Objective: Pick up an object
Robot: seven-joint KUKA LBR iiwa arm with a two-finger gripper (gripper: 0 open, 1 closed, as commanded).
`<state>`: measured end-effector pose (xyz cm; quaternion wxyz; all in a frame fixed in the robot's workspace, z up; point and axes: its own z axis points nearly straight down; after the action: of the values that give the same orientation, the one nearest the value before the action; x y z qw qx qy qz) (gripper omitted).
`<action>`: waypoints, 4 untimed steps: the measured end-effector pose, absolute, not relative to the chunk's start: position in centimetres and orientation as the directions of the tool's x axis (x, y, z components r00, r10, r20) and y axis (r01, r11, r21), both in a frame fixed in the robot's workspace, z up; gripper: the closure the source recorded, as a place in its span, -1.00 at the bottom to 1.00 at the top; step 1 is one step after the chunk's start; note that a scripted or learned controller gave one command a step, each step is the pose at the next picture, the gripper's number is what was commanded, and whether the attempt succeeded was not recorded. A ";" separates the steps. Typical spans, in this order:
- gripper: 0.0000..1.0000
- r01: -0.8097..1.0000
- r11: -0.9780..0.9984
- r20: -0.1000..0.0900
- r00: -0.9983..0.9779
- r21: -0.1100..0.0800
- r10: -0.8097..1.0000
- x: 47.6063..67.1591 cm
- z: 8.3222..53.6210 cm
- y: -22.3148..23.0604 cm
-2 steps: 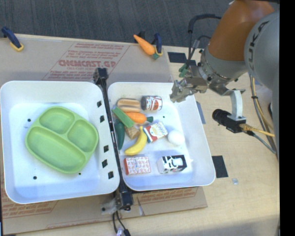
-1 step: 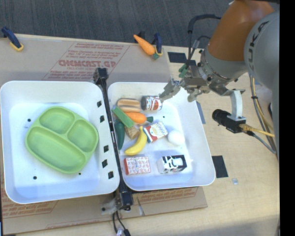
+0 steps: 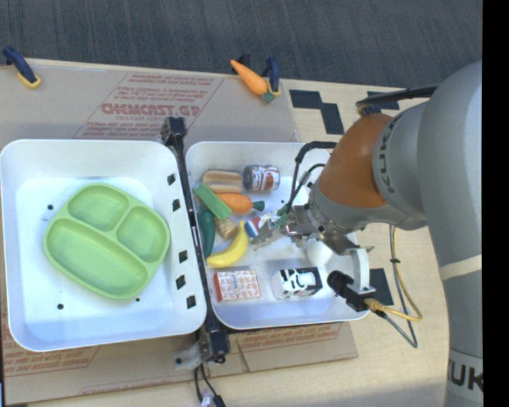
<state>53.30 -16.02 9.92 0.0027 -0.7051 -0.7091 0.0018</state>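
The arm (image 3: pixel 407 168) is seen reaching in from three o'clock, its orange band (image 3: pixel 356 164) lying over the right-hand bin (image 3: pixel 237 316). The gripper (image 3: pixel 271 225) is lowered near the middle of that bin, just beside a small red, white and blue item (image 3: pixel 253 225); whether the claw is released or clenched cannot be told. A banana (image 3: pixel 229 249) lies at seven o'clock of the gripper, with a red and white packet (image 3: pixel 237 285) below it. A carrot (image 3: pixel 235 202) and a hot dog (image 3: pixel 222 179) are placed towards eleven o'clock, and a can (image 3: pixel 261 177) at twelve. A black and white object (image 3: pixel 299 281) rests at five o'clock. A green divided plate (image 3: pixel 107 240) is held in the left-hand bin (image 3: pixel 17 312)
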 end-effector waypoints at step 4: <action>1.00 1.000 0.009 0.000 -0.009 -0.002 1.000 47.7 19.2 -8.3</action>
<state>47.72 -8.33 19.19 0.0008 -0.7040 -0.7102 0.0009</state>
